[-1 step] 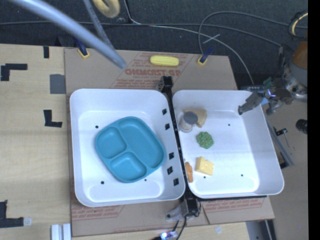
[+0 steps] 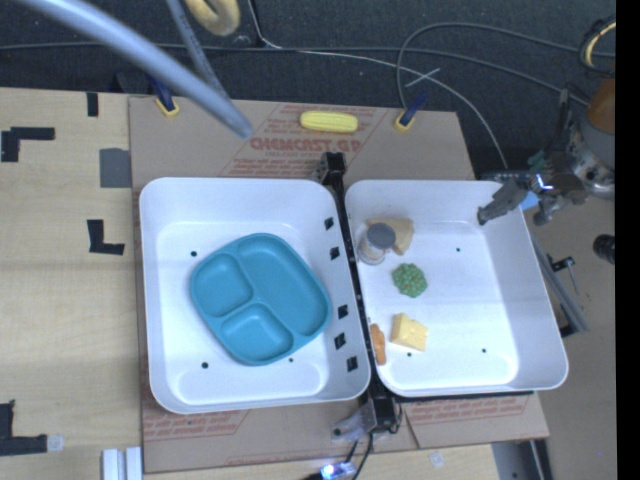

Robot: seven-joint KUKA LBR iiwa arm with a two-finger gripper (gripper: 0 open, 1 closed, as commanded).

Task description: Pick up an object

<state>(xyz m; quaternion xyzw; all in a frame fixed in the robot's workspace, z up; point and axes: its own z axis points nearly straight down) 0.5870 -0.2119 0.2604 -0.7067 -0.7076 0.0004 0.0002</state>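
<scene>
Gripper (image 2: 512, 200) is hovering over the far-right rim of the right bin (image 2: 520, 298), w/ nothing btwn its fingers; can't tell how wide the jaws are standing. Objs are lying well apart to its left: green broccoli piece (image 2: 410, 280) mid-bin, yellow cheese wedge (image 2: 408, 332) nearer, small cup (image 2: 379, 239) farther. Blue tray (image 2: 259, 297) is sitting in the left bin (image 2: 170, 268).

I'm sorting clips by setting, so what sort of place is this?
Most likely a robotics lab bench for pick-up trials, not a kitchen. Two shallow white bins sit clipped on cardboard, holding toy-like food and a blue divided tray; loose cables run behind, and a gripper reaches in.
</scene>
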